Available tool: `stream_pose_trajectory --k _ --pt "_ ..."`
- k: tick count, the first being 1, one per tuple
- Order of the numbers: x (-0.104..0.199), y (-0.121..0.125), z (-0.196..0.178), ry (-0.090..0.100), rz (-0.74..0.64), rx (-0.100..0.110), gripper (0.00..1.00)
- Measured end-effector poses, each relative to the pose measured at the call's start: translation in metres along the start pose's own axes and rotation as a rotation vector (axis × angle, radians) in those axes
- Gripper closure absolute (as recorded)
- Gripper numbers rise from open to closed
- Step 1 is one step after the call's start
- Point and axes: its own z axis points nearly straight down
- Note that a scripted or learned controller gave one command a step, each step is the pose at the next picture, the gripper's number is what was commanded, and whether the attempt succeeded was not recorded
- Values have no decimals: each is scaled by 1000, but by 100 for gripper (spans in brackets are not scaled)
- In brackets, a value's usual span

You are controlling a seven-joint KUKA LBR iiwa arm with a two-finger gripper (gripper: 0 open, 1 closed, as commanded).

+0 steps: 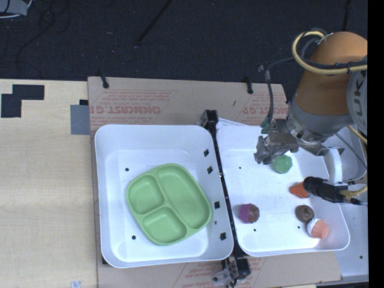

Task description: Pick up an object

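Green ball (pixel 282 163) at right of frame is approached by gripper (pixel 268 150), finger state indiscernible; descent and closure are judged needed.

The arm (pixel 329 83) reaches in from the right of the camera view, its orange band uppermost above a grey wrist. It bends down and leftward, ending in the dark gripper (pixel 268 150), which points downward, low over the bench.

Divided plate (pixel 168 203) in left bin (pixel 108 161); my gripper (pixel 271 152) over right bin (pixel 264 245), ball (pixel 282 163) touching; donut (pixel 304 213) near right rim.
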Motion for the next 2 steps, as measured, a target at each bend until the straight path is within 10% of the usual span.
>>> stream_pose_trajectory --k 2 --pt "111 23 41 0 -1 -1 100"
